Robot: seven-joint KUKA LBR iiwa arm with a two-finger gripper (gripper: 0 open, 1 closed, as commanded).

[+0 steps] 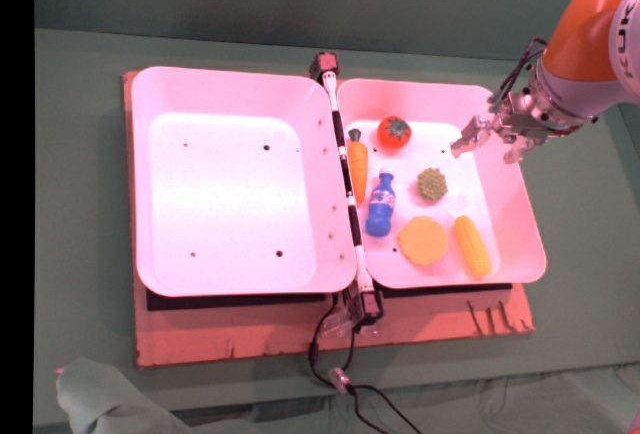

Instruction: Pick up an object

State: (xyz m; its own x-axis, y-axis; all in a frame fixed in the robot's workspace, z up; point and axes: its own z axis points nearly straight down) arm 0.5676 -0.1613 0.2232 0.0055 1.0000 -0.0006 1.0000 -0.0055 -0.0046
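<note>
Fingers: your gripper (487, 144) hangs spread and empty above the right white bin's (520, 212) rim.
Risk: descending here, you strike rim, missing the green bumpy ball (432, 184).

Robotics laboratory test bench. A grey-and-orange industrial arm (600, 27) is mounted at 3 o'clock over a green-covered bench (90, 172). Two shallow white bins (200, 92) are set on a brown board (200, 342). Plastic toy foods (424, 240) are laid out as test pieces. Loose black cabling (340, 362) is seen at 6 o'clock.
</note>
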